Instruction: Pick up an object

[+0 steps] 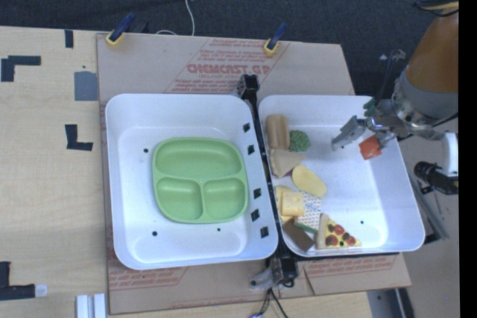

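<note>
Hovering: gripper over right bin, a red piece touching it.
Grip: cannot tell.
Food: crowded by the divider, awkward to reach.

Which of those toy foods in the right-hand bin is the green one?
The small broccoli-like piece, beside the tan bread roll near the divider. The other pieces are yellow, tan, brown or red.

A single fixed camera looks down at a slant from above the bench, far enough back to take in both white bins, the left bin and the right bin, edge to edge, with dark floor beyond the bench's far edge and the arm entering from the right.
</note>
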